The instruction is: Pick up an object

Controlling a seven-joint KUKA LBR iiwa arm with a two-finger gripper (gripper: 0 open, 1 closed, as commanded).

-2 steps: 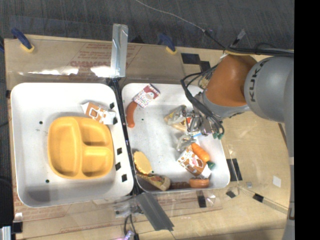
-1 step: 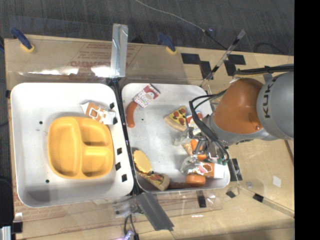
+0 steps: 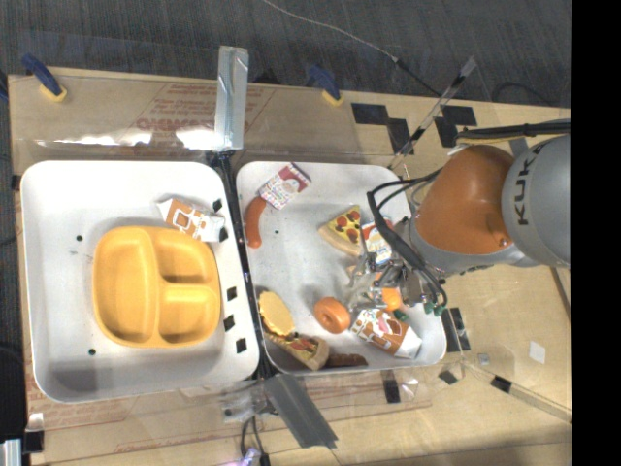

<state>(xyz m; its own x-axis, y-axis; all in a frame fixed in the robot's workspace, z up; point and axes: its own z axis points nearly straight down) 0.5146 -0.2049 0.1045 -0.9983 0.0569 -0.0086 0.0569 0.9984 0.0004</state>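
Observation:
My gripper [image 3: 374,278] hangs low over the right side of the right bin [image 3: 291,260], under the orange wrist band. Right below and around it lie a red-and-white snack carton [image 3: 385,330], an orange doughnut-like toy [image 3: 332,314] and a pizza slice [image 3: 344,231]. Cables and metal parts hide the fingertips. A small orange piece [image 3: 390,297] sits by the gripper; whether it is held cannot be told.
The right bin also holds a sausage [image 3: 254,221], a small pink-and-white packet [image 3: 283,186], a burger [image 3: 276,314] and a hot dog [image 3: 309,349] at the front. In the left bin stand a yellow divided tray [image 3: 155,284] and an orange-white carton [image 3: 190,219].

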